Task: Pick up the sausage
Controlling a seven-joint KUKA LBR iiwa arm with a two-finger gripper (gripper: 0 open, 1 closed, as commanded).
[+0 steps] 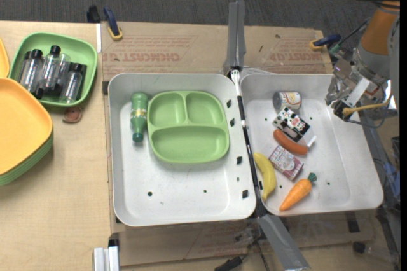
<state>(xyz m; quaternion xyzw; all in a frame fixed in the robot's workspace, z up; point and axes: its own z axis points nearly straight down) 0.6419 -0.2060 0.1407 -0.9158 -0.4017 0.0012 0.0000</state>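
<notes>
Sausage waiting in the right bin, my claw off at the rim

The sausage (290,142) lies flat on the floor of the right bin (356,200), slanted, with a black-and-white carton (293,124) touching its upper side and a pink packet (285,162) just below it, so I judge a clean grip wants a descent along its free length. A can (287,100) sits above, a banana (266,174) and a carrot (296,193) lie lower down. My claw (346,98) hangs over the bin's right edge, well apart from the sausage, with nothing between its tips; I cannot tell whether it is released or clenched. The left bin (127,200) carries a green divided plate (188,126) and a green bottle (138,116), clear of my path.
</notes>
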